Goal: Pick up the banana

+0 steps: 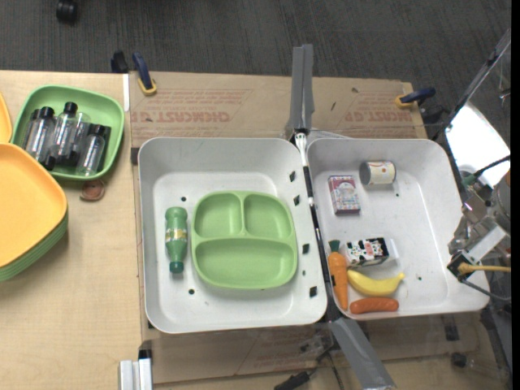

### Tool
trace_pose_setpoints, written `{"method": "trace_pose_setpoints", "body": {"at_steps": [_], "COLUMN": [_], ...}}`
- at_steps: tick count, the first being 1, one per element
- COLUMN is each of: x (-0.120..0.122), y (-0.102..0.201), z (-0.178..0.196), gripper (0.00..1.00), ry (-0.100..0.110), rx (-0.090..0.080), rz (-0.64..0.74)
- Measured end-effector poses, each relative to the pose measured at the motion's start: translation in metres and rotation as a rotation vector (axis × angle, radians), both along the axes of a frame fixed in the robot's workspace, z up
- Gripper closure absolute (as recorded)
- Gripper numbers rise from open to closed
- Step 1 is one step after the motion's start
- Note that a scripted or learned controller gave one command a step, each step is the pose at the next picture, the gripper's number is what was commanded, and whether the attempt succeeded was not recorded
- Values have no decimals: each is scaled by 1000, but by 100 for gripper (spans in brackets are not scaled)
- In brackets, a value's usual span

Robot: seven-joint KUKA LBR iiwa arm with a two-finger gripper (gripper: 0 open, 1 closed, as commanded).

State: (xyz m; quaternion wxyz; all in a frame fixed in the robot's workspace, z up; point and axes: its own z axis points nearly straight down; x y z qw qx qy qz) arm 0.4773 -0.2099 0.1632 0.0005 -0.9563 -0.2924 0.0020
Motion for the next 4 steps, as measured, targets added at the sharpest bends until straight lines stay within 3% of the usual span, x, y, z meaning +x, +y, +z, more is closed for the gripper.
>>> {"method": "trace_pose_setpoints", "body": {"at_steps": [1, 2, 3, 4], "x": [10, 64, 116, 165], "y": [-12, -12, -8, 49], "z": [-17, 72, 58, 13], "gripper": [100, 100, 100, 100], "ry": [3, 1, 1, 0], "rx": [-1, -2, -1, -1], "rz": [-390, -250, -101, -2]}}
